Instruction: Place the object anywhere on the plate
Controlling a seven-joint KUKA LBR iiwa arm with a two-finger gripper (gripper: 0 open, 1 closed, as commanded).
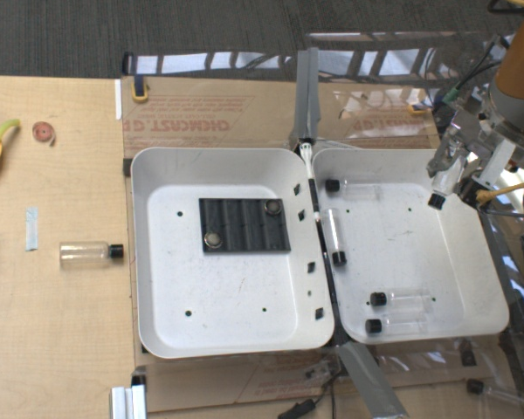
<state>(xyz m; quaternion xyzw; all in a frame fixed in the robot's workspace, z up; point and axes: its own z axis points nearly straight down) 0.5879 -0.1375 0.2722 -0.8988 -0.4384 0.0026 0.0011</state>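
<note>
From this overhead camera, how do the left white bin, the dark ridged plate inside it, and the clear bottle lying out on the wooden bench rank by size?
1. Left white bin
2. Dark ridged plate
3. Clear bottle

All lie at a similar distance, so the ranking looks safe.

Both bins — left bin [157, 260], right bin [472, 260] — smooth white plastic, slight sheen. Plate [244, 225] matt black, ribbed. Vials [402, 302] clear plastic (or glass, cannot tell), black caps. Bench top [52, 321] pale wood grain. Cardboard sheet [201, 116] brown, matt — printed lettering.
</note>
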